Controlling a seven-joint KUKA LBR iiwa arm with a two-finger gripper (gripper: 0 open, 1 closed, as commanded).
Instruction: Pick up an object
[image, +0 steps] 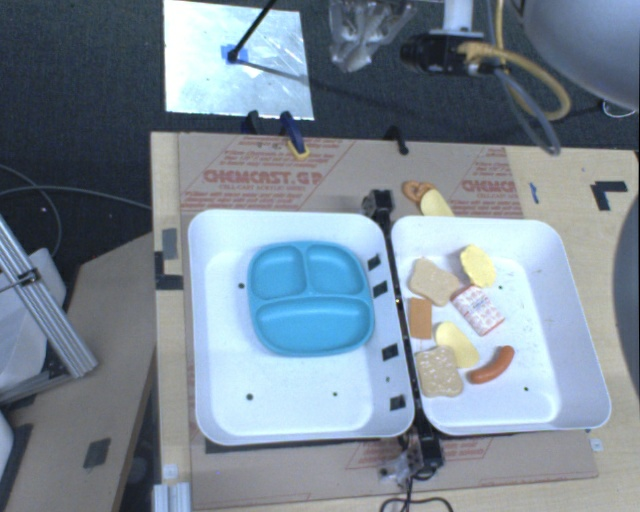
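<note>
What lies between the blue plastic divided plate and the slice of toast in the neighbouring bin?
In the camera view, the two bins' adjoining white rims separate the blue plastic divided plate from the toast slice.

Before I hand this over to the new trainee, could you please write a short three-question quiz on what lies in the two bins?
1. True or false: the blue tray lies in the left bin.
2. Which item lies nearest the front wall of the right bin? A) sausage B) yellow round piece C) red-and-white packet
3. Fill in: the blue tray has ___ compartments.

Key: 1 true. 2 A. 3 three: two small ones at the back, one long one in front.
</note>
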